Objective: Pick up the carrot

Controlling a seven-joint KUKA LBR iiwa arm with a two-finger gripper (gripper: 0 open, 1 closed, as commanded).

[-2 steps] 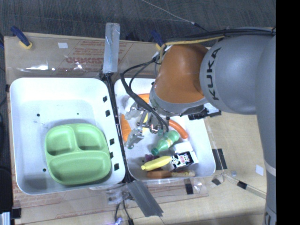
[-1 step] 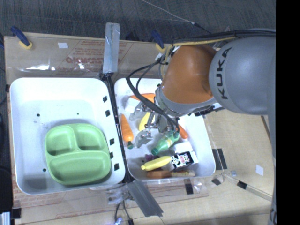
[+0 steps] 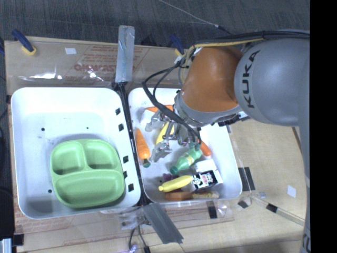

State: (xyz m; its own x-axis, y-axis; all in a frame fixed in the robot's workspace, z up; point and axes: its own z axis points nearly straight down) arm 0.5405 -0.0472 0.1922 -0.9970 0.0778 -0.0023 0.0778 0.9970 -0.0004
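From the camera view, the carrot (image 3: 141, 144) lies along the left wall of the right bin (image 3: 235, 165), near the green bottle (image 3: 185, 161) and banana (image 3: 176, 183). The tool (image 3: 164, 138) hangs just right of it; can't tell its grip. The green plate (image 3: 87, 173) sits in the left bin (image 3: 31, 104).

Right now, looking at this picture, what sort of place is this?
Probably a robot lab or test bench: a KUKA arm reaches over two white bins, the right bin full of toy food like a carrot, the left bin holding a green divided plate.
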